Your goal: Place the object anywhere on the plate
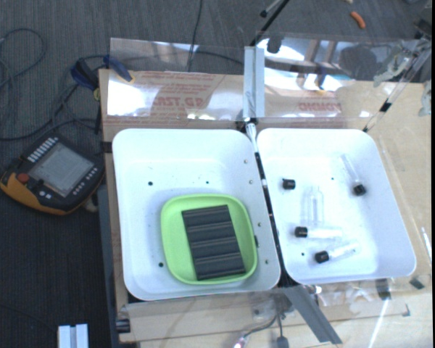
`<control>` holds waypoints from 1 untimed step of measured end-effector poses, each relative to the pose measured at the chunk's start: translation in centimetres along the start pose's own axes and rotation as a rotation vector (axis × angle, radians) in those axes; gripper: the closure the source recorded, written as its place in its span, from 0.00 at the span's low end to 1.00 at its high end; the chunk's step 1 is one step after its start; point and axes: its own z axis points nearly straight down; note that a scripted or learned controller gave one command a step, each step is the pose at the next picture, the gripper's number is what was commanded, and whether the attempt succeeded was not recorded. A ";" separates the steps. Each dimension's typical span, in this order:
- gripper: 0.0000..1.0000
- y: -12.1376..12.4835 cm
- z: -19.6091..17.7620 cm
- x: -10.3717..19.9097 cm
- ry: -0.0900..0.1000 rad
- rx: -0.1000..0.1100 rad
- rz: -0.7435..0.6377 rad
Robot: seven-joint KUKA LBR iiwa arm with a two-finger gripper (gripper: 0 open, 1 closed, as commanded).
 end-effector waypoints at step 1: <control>0.00 1.6 0.0 1.5 0.000 -0.003 -0.284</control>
